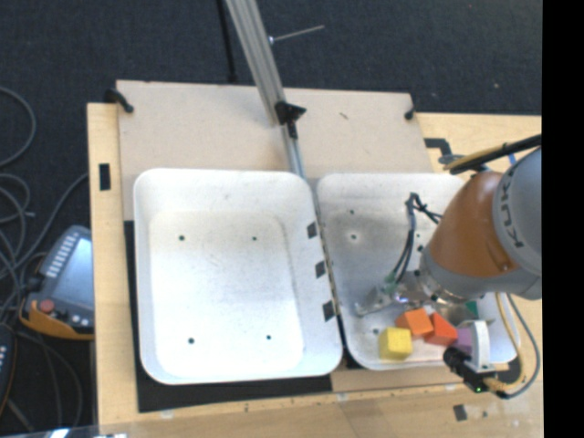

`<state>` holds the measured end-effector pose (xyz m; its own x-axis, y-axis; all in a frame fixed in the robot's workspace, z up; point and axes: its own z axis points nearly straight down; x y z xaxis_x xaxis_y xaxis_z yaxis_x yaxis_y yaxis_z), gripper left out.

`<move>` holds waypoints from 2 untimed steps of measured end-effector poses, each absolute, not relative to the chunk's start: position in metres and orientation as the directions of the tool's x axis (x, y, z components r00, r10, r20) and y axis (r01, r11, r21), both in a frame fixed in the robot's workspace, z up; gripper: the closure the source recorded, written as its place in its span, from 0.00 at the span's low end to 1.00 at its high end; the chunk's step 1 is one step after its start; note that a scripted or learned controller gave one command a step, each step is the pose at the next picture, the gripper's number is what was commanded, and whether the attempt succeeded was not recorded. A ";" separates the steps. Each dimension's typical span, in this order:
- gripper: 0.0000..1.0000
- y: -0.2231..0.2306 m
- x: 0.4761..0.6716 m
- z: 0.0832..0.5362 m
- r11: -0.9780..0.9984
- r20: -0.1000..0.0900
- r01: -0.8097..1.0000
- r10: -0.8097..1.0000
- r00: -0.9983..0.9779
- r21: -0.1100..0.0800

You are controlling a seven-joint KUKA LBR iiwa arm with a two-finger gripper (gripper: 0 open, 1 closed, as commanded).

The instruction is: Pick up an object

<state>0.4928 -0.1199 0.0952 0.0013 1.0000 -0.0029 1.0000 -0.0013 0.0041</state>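
Here jaws (pixel 388 297) hover beside yellow block (pixel 397 343).

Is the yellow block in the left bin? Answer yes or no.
No. The yellow block lies in the right bin, beside the orange block near its front edge.

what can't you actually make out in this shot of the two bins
- The hand: in the camera view the arm's orange band covers most of it, so its state is unclear.
- Purple object: partly hidden behind the orange block and the arm's fittings; shape unclear.
- Right bin: its right side lies under the arm.
- Yellow block: visible, but too blurred for detail.
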 end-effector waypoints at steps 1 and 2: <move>0.00 -0.130 0.506 0.204 0.002 -0.002 1.000 1.000 -0.002 0.006; 0.00 -0.165 0.528 0.116 -0.002 -0.002 1.000 1.000 0.002 -0.004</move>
